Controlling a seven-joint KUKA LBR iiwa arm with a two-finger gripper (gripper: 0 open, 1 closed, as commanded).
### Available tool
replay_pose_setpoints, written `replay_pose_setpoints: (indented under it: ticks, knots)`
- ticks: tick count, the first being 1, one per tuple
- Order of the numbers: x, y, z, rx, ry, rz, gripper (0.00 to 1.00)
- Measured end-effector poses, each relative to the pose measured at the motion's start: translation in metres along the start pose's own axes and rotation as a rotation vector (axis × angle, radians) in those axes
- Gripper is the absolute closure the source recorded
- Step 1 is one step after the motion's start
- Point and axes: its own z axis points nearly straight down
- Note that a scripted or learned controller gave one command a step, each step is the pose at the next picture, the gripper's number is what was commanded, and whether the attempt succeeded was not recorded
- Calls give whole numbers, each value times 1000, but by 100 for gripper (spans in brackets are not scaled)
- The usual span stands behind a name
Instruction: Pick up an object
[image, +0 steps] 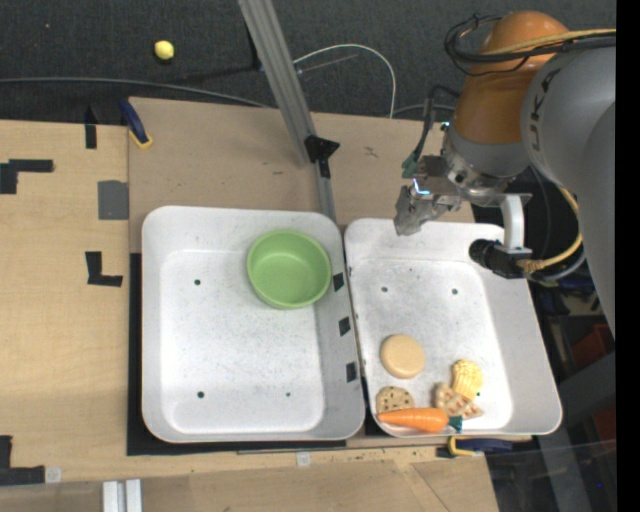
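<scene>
Reaching arm: grey, orange band, entering from upper right of the frame, wrist angled down-left.
Gripper (411, 217): above the right bin's (520, 345) top-left rim; opening cannot be told, nothing seen held.
Writing: none legible.
Objects: green bowl (289, 268) in left bin (165, 330); cookie (402, 355), carrot (414, 420) lower right.

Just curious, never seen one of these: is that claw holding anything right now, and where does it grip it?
Nothing shows between the fingers of the grey two-finger gripper, which hangs above the right white bin's far edge.
</scene>
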Motion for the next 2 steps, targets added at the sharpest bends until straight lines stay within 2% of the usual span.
replay_pose_setpoints:
  ticks: [1, 2]
  knots:
    - [52, -14, 11, 2, 0, 1, 100]
    - [106, -14, 23, 2, -1, 0, 100]
